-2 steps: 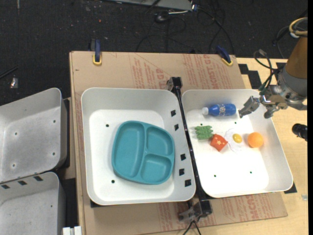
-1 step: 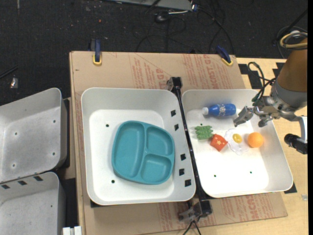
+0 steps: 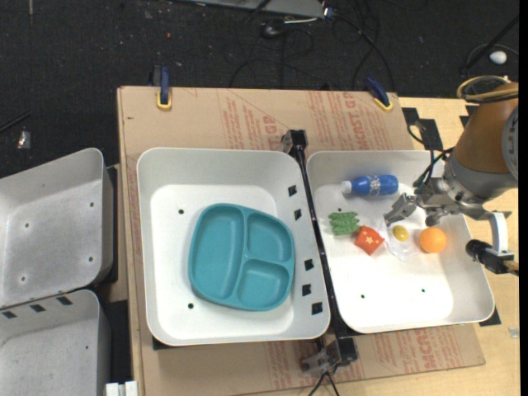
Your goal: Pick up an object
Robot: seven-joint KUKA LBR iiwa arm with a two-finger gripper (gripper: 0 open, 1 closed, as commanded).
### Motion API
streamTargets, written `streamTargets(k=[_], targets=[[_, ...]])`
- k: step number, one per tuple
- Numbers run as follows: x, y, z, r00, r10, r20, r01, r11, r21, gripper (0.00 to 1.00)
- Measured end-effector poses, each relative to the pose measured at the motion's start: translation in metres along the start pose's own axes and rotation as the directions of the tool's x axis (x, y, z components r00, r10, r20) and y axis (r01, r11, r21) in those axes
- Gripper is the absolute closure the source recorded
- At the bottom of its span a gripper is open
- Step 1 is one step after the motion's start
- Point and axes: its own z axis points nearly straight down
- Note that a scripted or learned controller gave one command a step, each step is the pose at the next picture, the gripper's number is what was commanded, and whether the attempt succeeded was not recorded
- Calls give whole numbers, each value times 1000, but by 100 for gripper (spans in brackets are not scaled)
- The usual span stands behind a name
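blue bottle [image 3: 371, 186] lying flat, cap seemingly left

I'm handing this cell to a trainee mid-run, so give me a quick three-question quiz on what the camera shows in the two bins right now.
1. True or false: the teal divided tray lies in the right bin.
2. Which item lies farthest toward the back of the right bin? A) orange ball B) blue bottle C) red block
3. Fill in: the gripper hovers over the ___ bin.

Key
1. False; it lies in the left bin.
2. B.
3. Right; it is above the small yellow item, near the orange ball.
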Motion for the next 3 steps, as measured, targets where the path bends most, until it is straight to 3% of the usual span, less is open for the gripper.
streamTargets(k=[1, 2, 3], targets=[[0, 2, -14, 1000, -1, 2, 1, 1000, -7, 100], [4, -2, -75, 1000, -3, 4, 3, 1000, -11, 100], [3, -1, -114, 1000, -3, 3, 3, 1000, -10, 100]])
